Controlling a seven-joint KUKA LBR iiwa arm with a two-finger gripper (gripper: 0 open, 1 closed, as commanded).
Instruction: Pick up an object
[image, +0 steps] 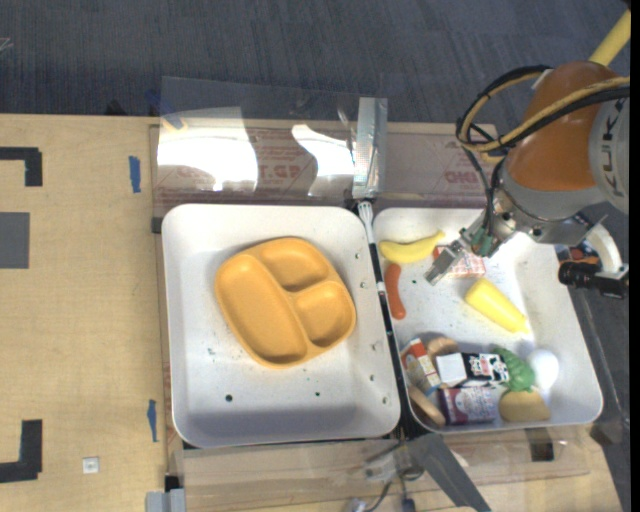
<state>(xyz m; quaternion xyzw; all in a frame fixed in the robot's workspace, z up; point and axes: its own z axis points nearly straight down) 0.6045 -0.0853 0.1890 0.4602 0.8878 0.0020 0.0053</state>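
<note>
1. At the right of the bench, you see the right bin (585, 385) holding the candidate objects: a yellow banana (412, 247) near its upper left corner, a red sausage-shaped piece (395, 291) along its left wall, a yellow wedge (497, 305) near the middle, and a crowded cluster (470, 378) of small packages and toy foods along the lower wall.

2. Note the left bin (190, 330), which carries a yellow divided plate (285, 300) and lies well apart from the arm.

3. Observe the arm (560, 140) reaching over the upper part of the right bin, with the hand (452, 258) low between the banana and the yellow wedge, over a small pink-and-white item (468, 265) on the bin floor.

4. You cannot tell from this slant whether the hand is open or closed, nor whether anything sits in it.

5. Judge the step as the descent or the grasp itself, with no lift yet evident.

6. Expect the next move to call for a firm closure on one item, then a straight rise clear of the banana just beside it.
</note>
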